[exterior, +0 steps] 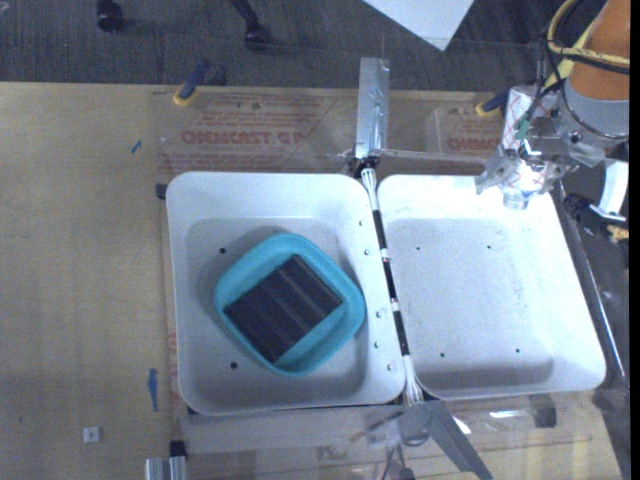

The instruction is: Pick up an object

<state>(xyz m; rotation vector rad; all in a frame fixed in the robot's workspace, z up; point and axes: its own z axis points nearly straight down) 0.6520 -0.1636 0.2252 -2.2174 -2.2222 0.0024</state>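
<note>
Blue container (290, 303) in left bin (190, 218) (gripper (517, 180) well apart).

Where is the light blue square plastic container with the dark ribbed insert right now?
The light blue square plastic container lies in the left white bin, rotated diagonally near its middle, far from the gripper over the right white bin's top right corner.

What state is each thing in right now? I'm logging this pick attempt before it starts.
Blue dish: lying flat in the left bin, turned at an angle, not held.
Dark ridged block: resting inside the blue dish, untouched.
Left bin: holds the dish and block.
Right bin: bare white floor under the arm's end.
Hand: above the right bin's far right corner, carrying nothing visible.
</note>
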